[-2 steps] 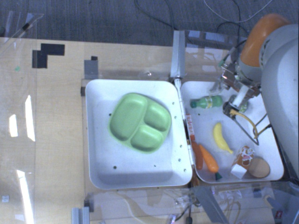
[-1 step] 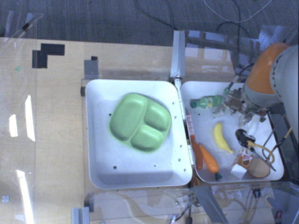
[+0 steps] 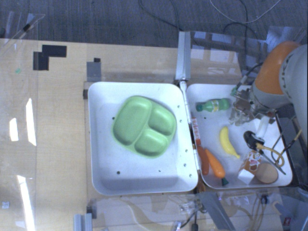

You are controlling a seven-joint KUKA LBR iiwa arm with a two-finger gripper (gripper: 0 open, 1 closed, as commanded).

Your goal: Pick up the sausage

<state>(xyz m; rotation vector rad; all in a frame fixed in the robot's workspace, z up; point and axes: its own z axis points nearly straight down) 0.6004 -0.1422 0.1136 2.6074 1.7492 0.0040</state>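
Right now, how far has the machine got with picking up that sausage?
Nothing looks done yet. The sausage lies against the left wall of the right bin, beside the carrot. The gripper hangs over the bin's far right side, near the green bottle and banana, with nothing visibly in it. Left to do: move across to the sausage, grasp it and lift.

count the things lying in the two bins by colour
green: 2, the divided plate and the bottle
yellow: 1, the banana
orange: 1, the carrot
red-brown: 1, the sausage
tan: 1, an egg-like thing
total: 6
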